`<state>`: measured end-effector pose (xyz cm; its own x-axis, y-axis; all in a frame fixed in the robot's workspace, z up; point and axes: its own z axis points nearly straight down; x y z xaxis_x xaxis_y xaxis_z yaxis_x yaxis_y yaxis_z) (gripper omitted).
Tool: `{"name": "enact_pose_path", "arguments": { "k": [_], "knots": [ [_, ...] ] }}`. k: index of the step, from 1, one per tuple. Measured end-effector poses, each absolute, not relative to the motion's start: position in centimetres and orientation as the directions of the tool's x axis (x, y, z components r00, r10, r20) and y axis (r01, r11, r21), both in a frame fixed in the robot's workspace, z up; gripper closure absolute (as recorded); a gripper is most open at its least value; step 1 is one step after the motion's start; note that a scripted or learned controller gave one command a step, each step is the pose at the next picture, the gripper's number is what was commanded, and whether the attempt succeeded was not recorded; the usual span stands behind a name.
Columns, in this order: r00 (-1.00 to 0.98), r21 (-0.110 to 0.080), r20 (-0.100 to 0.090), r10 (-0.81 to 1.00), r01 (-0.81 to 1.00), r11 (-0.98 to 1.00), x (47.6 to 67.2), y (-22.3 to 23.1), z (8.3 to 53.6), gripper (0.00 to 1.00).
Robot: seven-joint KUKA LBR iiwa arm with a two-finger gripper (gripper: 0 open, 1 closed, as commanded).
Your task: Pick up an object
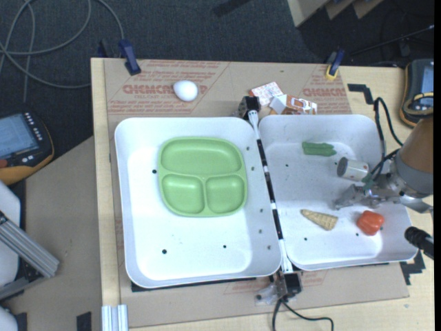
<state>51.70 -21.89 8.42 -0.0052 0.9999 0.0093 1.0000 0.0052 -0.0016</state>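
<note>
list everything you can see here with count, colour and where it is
bins: 2, white, side by side on the bench
divided plate: 1, light green, in the left bin
green piece: 1, dark green, far side of the right bin
cone: 1, tan, near side of the right bin
round object: 1, orange-red, right bin, right of the cone
egg-shaped object: 1, white, on the board beyond the left bin
small packets: a few, white and orange, beyond the bins
clamps: 2, blue, far edge of the board
pincer: 1, grey, low over the right bin, beside the cone
arm: 1, grey with orange band, reaching in from the right
</note>
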Motion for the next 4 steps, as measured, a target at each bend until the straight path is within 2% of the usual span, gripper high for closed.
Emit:
{"name": "enact_pose_path", "arguments": {
  "k": [1, 2, 3, 4],
  "knots": [
    [-0.004, -0.002, 0.008, 1.0, 1.0, 0.004, 48.6, -22.0, 8.5, 0.0],
    [-0.001, 0.001, 0.002, 1.0, 1.0, 0.001, 48.6, -22.2, 9.4, 1.0],
    [-0.002, 0.002, 0.0, 1.0, 1.0, 0.002, 56.7, -16.4, 13.4, 1.0],
    [0.0, 0.002, -0.002, 1.0, 1.0, 0.0, 61.4, -22.5, 16.8, 1.0]
  ]
}}
